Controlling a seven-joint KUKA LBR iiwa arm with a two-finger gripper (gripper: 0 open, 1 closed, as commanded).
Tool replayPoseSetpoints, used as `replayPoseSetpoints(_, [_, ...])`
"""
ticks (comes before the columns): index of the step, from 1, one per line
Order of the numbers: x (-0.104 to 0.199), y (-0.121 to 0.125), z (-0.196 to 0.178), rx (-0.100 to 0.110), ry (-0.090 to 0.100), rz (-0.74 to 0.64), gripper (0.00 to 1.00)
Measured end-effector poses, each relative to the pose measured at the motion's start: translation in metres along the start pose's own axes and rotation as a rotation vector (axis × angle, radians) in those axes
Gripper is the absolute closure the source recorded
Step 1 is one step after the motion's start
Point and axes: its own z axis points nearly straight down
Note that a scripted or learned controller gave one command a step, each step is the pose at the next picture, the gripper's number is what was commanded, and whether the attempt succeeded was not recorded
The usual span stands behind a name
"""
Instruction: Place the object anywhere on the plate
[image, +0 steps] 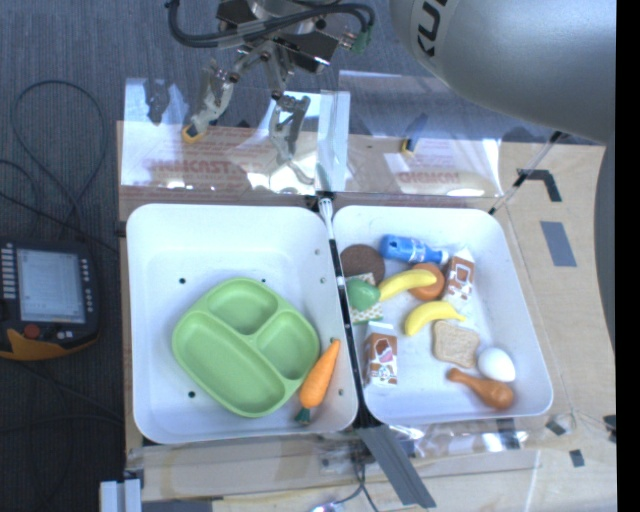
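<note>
A green three-compartment plate (245, 345) lies in the left bin (160, 240). An orange carrot (320, 372) rests in that bin, leaning against the plate's right rim with its green end toward the front. My gripper (250, 110) hangs high above the bench behind the left bin, well away from the plate and carrot. Its two fingers (288, 125) are spread apart and open, with nothing between them.
The right bin (520, 290) holds a blue bottle (412, 248), a brown disc (362, 264), two bananas (432, 316), small cartons (381, 358), a bread slice (456, 343), an egg (496, 363) and a drumstick (480, 387). A teach pendant (45, 295) lies left of the bench.
</note>
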Motion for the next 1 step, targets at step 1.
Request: replayPoseSetpoints(1, [0.0024,0.002,-0.0455,0.0,0.001,-0.189,0.0])
